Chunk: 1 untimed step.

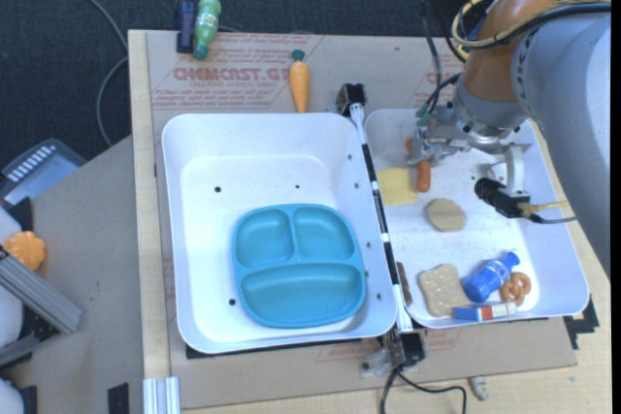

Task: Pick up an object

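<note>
My gripper (pixel 429 146) hangs low over the far left part of the right bin (pixel 558 257). Its tip is right above the upper end of a small reddish sausage (pixel 423 176), which lies on the bin floor. A yellow cheese slice (pixel 395 186) lies just left of the sausage. A tan round cookie (pixel 446 214) sits below and to the right of the sausage. Near the bin's front lie a square cracker (pixel 440 289), a blue bottle (pixel 489 276), a pretzel (pixel 518 286) and a red, white and blue tube (pixel 482 312).
The left bin (pixel 194 160) holds a blue divided plate (pixel 298 264). Behind the bins on the cardboard lie a carrot (pixel 300 84) and a green bottle (pixel 206 24). A black clamp (pixel 351 97) sits where the bins meet. The arm (pixel 553 44) covers the right bin's far right corner.
</note>
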Motion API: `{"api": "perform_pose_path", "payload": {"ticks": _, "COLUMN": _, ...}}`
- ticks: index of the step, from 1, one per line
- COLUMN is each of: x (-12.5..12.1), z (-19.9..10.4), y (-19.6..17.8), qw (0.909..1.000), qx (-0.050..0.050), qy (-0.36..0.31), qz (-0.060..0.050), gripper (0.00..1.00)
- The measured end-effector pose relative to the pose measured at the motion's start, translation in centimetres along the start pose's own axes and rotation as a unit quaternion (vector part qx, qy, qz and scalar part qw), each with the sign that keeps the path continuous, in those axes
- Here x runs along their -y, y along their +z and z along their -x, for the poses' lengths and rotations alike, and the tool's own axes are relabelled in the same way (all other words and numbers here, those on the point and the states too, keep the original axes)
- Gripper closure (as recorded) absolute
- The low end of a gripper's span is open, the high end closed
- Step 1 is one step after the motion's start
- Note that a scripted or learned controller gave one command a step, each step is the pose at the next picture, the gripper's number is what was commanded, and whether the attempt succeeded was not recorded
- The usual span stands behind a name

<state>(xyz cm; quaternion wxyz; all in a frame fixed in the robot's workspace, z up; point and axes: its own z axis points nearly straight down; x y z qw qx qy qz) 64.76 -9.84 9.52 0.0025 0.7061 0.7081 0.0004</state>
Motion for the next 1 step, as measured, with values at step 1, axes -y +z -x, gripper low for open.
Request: {"api": "perform_pose_path", "payload": {"ticks": 1, "x": 4.36, "z": -4.86, "y": -10.40, "qw": 1.0000, "qx": -0.001, "qy": 0.001, "qz": -0.001, "gripper": 1.00}}
